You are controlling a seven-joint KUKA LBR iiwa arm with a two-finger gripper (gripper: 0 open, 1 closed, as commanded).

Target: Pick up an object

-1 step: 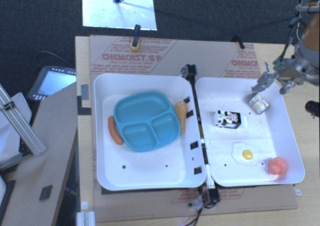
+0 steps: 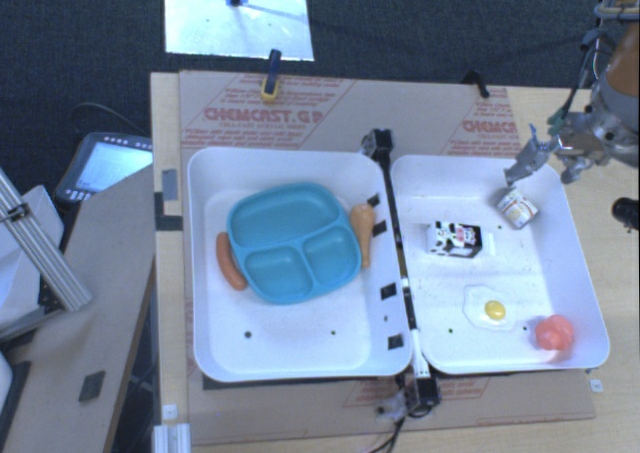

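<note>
While the arm reaches in from the right edge of the camera view, its gripper (image 2: 548,159) hangs over the far corner of the right bin (image 2: 580,271), and the two fingers stand spread with open air between them, pinching nothing. One finger (image 2: 527,162) slants down and to the left toward a small white cup (image 2: 517,208) that lies tipped on the bin floor just beside and below it. That cup is the nearest thing to the jaws and, by the look of it, the likeliest target: it sits toward the near side of the fingers and slightly left of them, apart from them rather than between them. Its long axis seems to run on a slant across the bin, though the cup is too small to be sure.

Farther from the jaws in the same bin lie a black-and-white carton (image 2: 455,239) near the middle, a fried egg (image 2: 489,309) nearer the front, and a pink ball (image 2: 554,332) in the front right corner. The left bin (image 2: 210,241) holds a blue divided plate (image 2: 294,254) with a sausage (image 2: 230,261) touching its left side and a carrot (image 2: 362,231) against its right.

For a grasp on the cup, the gripper would likely need to shift toward the near side and left, then descend so the fingers straddle the cup across its short width.
</note>
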